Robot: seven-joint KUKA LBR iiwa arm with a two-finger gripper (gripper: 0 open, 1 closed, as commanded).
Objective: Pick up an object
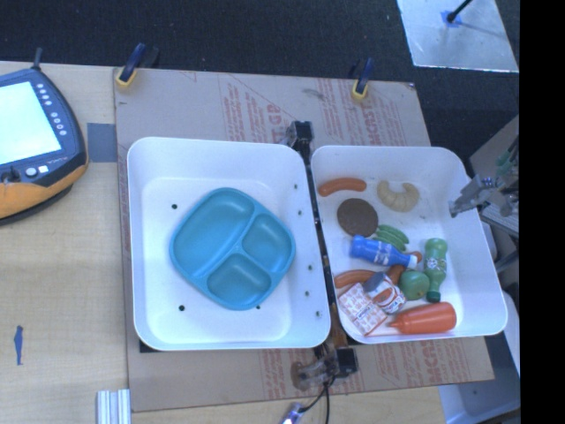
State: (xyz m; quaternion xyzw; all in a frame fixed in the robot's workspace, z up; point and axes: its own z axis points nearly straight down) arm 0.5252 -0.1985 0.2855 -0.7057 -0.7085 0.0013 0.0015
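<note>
Two white bins [141,237] sit on a tan cardboard sheet [265,104] printed with faded red lettering, over a pale wood-grain tabletop [53,290]. A light blue divided plate [232,248] lies in the left bin. The right bin holds an orange-red sausage [342,185], a cream croissant [398,194], a dark brown patty [357,216], a blue bottle [378,252] with a white label, a green bottle [434,259], a red-and-white patterned packet [364,308] and an orange-red bottle [424,319].

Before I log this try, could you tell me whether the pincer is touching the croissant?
Apart: the camera view shows bare white bin floor between the pincer and the croissant.
</note>
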